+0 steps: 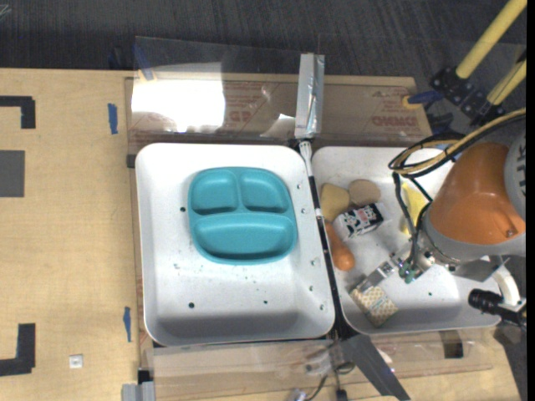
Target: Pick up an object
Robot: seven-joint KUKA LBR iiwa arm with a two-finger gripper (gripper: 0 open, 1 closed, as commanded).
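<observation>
Bench (58, 224): tan board surface, with black corner marks and blue tape bits at the far left.
Left bin (167, 291): white and shallow, holding a teal divided plate (242, 215) with three compartments, set toward the bin's back half.
Divider: the two bins touch along their inner rims, with a clear panel standing behind them.
Right bin (435, 303): white, with a cluster by its left wall.
Objects: a tan rounded piece (334, 197) and a brown one (364, 191) at the back; a small black-and-white box (360, 219) just before them; an orange carrot-like item (341, 251) by the wall; a speckled block (375, 303) near the front.
Gripper (386, 271): low in the right bin, just above the speckled block; I cannot tell how it is set or whether it touches the block.
Arm (476, 203): orange band and cables at the right.
</observation>
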